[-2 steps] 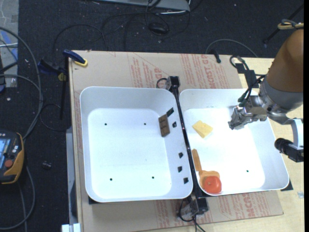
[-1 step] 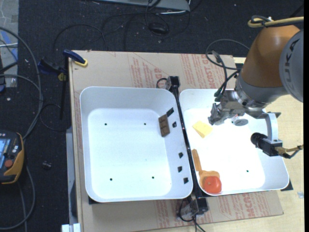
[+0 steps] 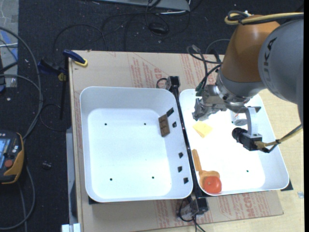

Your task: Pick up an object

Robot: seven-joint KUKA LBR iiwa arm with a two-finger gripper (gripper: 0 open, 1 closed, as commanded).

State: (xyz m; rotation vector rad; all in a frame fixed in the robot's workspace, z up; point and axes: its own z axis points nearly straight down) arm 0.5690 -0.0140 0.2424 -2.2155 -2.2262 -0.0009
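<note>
Cardboard-topped bench (image 3: 145,64) on dark cabled floor, two white bins. Gripper (image 3: 202,111) over right bin (image 3: 270,170), finger state can't tell. Yellow block (image 3: 203,129) just below it, unheld, on bin floor.

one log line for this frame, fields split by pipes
gripper over right bin | just above yellow piece | holding nothing visible | red ball near front edge | brown block in left bin
</note>
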